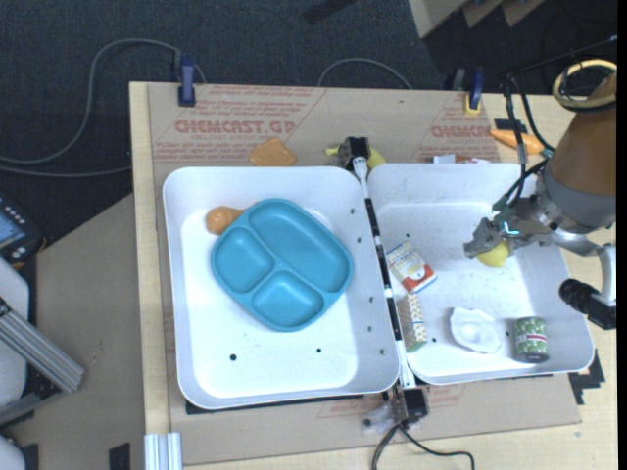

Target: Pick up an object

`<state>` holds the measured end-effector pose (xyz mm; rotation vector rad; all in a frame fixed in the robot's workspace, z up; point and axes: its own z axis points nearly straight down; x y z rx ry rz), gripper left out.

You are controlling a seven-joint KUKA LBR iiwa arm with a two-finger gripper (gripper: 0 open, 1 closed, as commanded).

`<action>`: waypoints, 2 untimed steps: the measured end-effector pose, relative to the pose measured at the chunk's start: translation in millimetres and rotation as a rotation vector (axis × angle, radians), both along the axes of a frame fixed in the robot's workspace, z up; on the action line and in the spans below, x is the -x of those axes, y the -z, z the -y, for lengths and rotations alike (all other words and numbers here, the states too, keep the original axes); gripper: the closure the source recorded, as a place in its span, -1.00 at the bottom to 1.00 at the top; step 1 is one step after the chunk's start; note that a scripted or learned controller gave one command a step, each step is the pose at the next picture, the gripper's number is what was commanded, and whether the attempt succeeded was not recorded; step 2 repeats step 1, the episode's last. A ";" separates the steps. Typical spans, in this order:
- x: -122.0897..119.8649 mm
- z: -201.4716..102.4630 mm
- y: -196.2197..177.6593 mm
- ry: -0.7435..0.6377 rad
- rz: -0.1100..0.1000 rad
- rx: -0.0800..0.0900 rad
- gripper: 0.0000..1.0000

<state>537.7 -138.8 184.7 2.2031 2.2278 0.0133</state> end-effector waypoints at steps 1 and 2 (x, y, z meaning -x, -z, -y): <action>12.3 -73.8 -15.4 0.004 -0.011 -0.001 1.00; 12.3 -73.8 -15.4 0.004 -0.011 -0.001 1.00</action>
